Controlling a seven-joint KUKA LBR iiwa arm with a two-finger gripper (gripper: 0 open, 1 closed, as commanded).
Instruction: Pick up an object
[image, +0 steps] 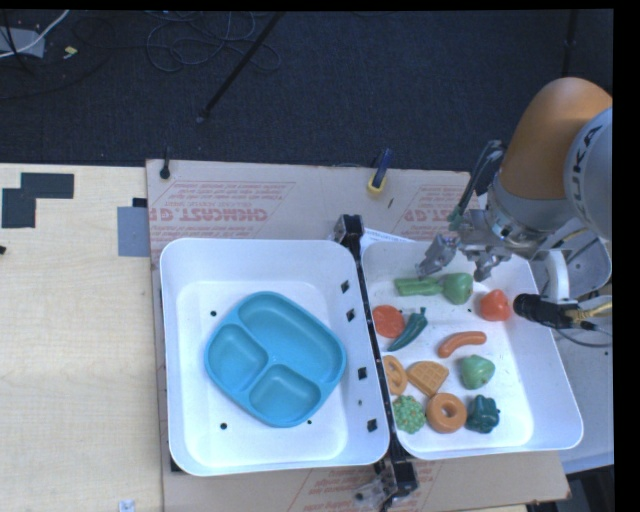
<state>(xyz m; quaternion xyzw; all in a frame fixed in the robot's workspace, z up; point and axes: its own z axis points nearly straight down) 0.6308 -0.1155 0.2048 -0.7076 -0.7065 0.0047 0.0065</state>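
Observation:
The right bin (545, 395) holds several toy foods. At its far end lies a long green vegetable (432, 286), with a red tomato (493, 305) to its right. My gripper (458, 265) hovers just above the green vegetable, open; its fingers stand apart and hold nothing. Nearer the middle lie an orange-red tomato (387, 321), a dark green chili (408, 330) and an orange sausage (461, 343).
The near half of the right bin holds a light green pepper (476, 371), a waffle (427, 377), a pretzel (395, 375), broccoli (408, 412), a donut (445, 411) and a dark green pepper (482, 413). A blue divided plate (275, 357) lies in the left bin (190, 262).

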